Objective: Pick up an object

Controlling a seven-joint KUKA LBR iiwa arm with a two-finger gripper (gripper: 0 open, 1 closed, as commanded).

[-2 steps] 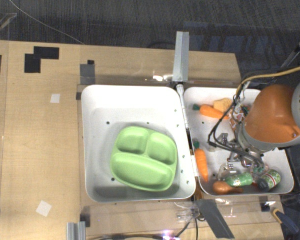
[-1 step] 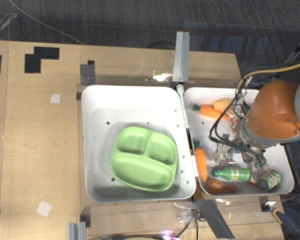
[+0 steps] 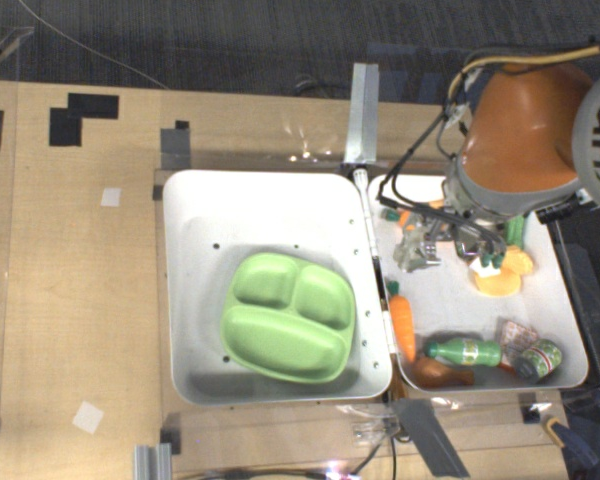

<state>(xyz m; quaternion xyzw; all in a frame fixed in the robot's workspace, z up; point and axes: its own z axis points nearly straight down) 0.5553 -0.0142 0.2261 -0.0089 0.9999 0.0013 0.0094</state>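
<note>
My gripper (image 3: 448,253) hangs low over the back half of the right bin (image 3: 572,308), under the orange wrist band. Its fingers (image 3: 417,255) stand open, with bare white bin floor between them and nothing held. A yellow toy piece (image 3: 502,276) lies just right of the gripper, with a green stick (image 3: 518,230) behind it. An orange carrot (image 3: 402,326) lies along the bin's left wall. Along the front edge sit a green bottle (image 3: 465,351), a brown piece (image 3: 442,372) and a green can (image 3: 540,359) with a crumpled wrapper (image 3: 516,334) beside it.
The left bin (image 3: 195,218) holds a green three-compartment plate (image 3: 288,316). A metal divider (image 3: 375,268) runs between the two bins. Black cables (image 3: 410,163) loop from the arm over the right bin's back edge.
</note>
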